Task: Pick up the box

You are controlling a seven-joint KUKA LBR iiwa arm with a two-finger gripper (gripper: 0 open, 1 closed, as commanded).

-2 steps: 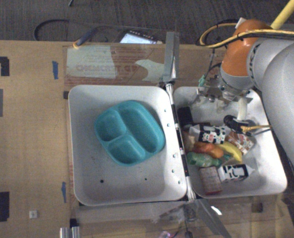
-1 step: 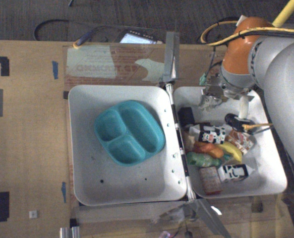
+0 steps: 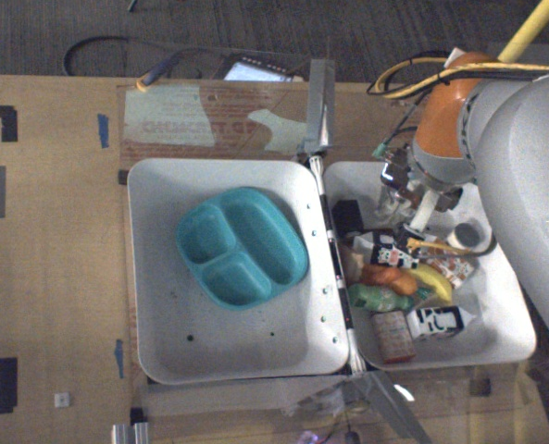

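Note:
A small reddish-brown box (image 3: 393, 334) lies flat near the front edge of the right bin (image 3: 505, 340). Beside it, to the right, a black-and-white carton (image 3: 438, 321) lies on its side. A dark box (image 3: 347, 216) rests against the bin's left wall, further back. My gripper (image 3: 408, 205) hangs over the back part of the right bin, just above a black-and-white patterned pack (image 3: 385, 248) in the pile. It is well behind the reddish-brown box, and nothing is seen held in it.
A yellow banana (image 3: 433, 281), an orange carrot-like toy (image 3: 390, 277), a green piece (image 3: 374, 297) and a white cup (image 3: 468, 235) crowd the right bin. The left bin (image 3: 154, 340) holds a teal divided plate (image 3: 242, 246). A metal divider (image 3: 328, 248) separates the bins.

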